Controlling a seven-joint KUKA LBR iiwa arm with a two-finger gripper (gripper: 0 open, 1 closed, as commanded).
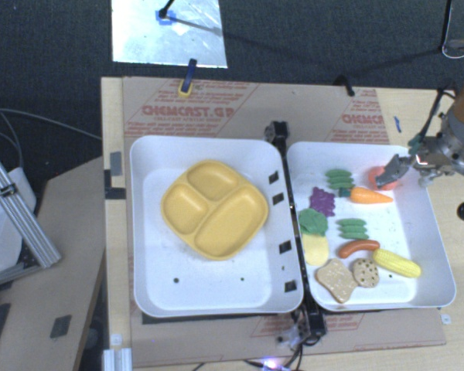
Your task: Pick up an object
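Two bins [151, 300] — left: yellow plate [215, 209]; right: toy food [348, 230] — claw [398, 168] grip unclear

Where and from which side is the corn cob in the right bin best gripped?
Probably across the middle of the corn cob, coming straight down from above. It lies flat on the floor of the right bin, long axis slanting from upper left to lower right, so the tool would close across its narrow width. The cookie sits close at its left end, so mid-body seems safer.

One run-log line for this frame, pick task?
phase: approach | gripper: over right bin far corner, beside carrot | grasp: none seen | yellow plate: left bin
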